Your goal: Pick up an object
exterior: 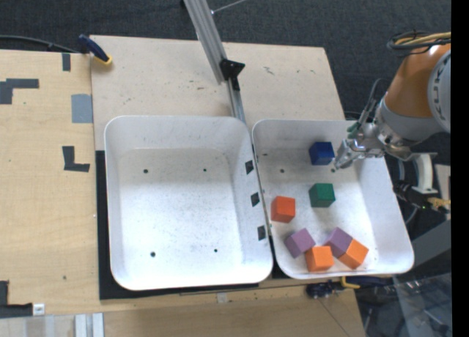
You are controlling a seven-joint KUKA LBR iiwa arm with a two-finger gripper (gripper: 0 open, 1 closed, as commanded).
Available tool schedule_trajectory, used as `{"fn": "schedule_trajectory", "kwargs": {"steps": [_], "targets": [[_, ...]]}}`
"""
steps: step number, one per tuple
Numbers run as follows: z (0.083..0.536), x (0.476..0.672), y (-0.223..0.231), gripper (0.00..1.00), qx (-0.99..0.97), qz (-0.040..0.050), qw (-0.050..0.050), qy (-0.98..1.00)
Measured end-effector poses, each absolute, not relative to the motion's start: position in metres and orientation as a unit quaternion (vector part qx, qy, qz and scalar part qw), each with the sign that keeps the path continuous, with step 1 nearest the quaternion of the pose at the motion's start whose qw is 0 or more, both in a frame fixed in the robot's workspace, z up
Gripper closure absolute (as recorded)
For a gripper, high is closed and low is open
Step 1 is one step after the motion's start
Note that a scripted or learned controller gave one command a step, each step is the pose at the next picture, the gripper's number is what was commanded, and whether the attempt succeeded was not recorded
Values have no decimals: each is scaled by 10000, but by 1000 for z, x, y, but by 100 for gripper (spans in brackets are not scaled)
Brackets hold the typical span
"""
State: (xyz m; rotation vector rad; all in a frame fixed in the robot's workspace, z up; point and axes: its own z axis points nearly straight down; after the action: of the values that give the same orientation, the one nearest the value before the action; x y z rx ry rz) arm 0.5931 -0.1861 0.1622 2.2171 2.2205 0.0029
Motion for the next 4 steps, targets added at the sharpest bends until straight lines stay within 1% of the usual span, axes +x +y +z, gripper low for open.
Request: {"fn": "schedule_trajectory", "kwargs": {"steps": [1, 2, 3, 4], "targets": [[224, 598, -181, 100, 7062, 15, 28, 7080], [288, 597, -183, 100, 7066, 12, 27, 7076], [274, 601, -132, 100, 7052, 0, -6, 7090], [254, 619, -82, 100, 7050, -6, -14, 7092]]}}
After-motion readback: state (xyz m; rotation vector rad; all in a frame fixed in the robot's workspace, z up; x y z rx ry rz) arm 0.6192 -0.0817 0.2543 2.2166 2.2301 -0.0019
